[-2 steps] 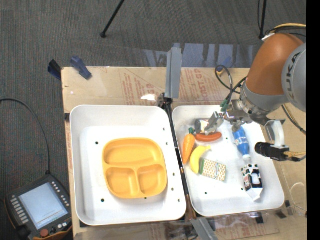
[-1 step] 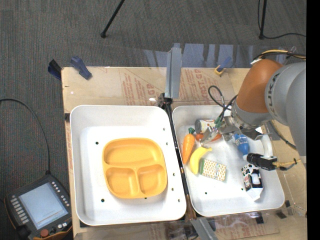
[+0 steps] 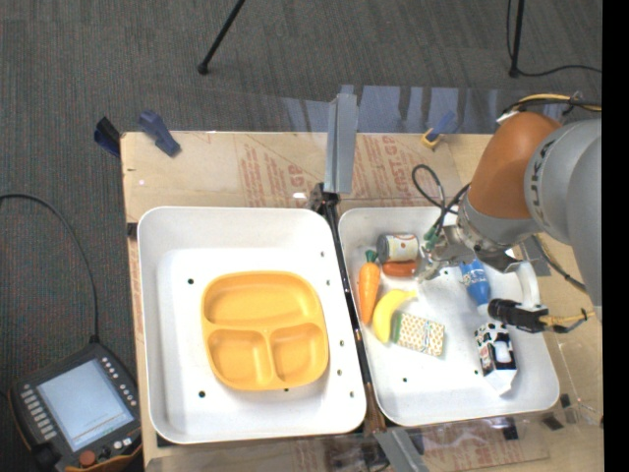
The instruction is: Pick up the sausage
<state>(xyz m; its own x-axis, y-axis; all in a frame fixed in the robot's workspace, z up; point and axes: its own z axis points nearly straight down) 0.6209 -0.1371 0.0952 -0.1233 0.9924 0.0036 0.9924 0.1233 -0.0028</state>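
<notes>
- Looking nearest you, the yellow tray (image 3: 265,327) sat alone in the left bin (image 3: 157,264), likely the drop spot.
- The sausage (image 3: 399,268) lay in the right bin (image 3: 536,396), above the carrot (image 3: 368,291) and banana (image 3: 387,313).
- The claw (image 3: 439,249) hovered just beside it; you couldn't tell its spread.
- Beyond the counter (image 3: 246,165), grey carpet (image 3: 147,47).

Two white bins (image 3: 157,264): smooth moulded plastic, slight sheen. Yellow divided plate (image 3: 263,327): glossy plastic. Surface (image 3: 256,165): matt brown cardboard-like sheet, printed in red. Carrot (image 3: 368,291) and banana (image 3: 385,313): smooth toy plastic. Arm shell (image 3: 575,180): satin grey, orange band (image 3: 503,170) glossy. Floor (image 3: 98,57): grey carpet, rough ribbed weave.
</notes>
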